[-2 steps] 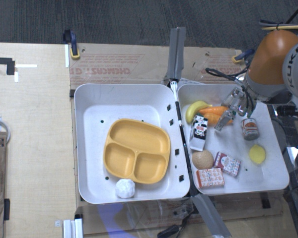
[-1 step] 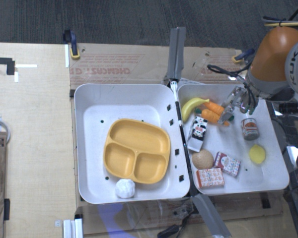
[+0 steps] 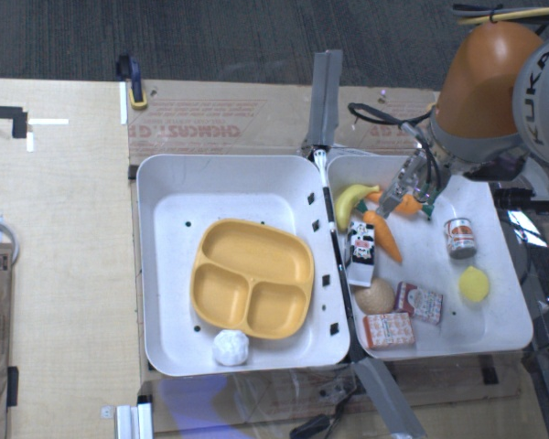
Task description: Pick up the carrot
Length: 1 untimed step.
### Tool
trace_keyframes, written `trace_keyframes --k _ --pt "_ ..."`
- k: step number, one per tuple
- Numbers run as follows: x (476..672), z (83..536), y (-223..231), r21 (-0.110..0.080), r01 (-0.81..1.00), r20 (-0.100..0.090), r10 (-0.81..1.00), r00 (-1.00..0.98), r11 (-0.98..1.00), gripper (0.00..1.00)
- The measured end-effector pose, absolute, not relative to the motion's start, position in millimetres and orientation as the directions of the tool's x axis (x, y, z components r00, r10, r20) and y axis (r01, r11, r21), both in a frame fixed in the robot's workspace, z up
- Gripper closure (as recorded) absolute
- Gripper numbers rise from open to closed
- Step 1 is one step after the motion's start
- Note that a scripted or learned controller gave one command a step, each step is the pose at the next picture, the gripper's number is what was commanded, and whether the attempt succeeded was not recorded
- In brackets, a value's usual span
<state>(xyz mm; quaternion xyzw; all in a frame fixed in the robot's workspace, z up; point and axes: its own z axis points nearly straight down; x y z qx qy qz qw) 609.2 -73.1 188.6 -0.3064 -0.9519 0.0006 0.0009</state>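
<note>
An orange carrot (image 3: 385, 235) lies slanted in the left part of the right bin (image 3: 503, 337), between the banana (image 3: 350, 201) and a small milk carton (image 3: 361, 243). A second, shorter orange piece (image 3: 408, 206) with a green end rests just behind the carrot's upper end. My gripper (image 3: 409, 190) hangs low over the back of the right bin, directly over that shorter orange piece and close to the carrot's upper tip. The wrist hides the spot where the gripper meets the orange piece.
The right bin also holds a can (image 3: 459, 237), a lemon (image 3: 475, 284), a round bun (image 3: 375, 296) and two red boxes (image 3: 388, 330). In the left bin (image 3: 165, 273) sit a yellow divided plate (image 3: 253, 278) and a white ball (image 3: 231, 347).
</note>
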Motion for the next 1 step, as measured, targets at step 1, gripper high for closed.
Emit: trace_keyframes --k 1 --pt "619.9 206.4 6.7 -0.001 0.533 0.001 0.533 -0.846 0.846 1.0"
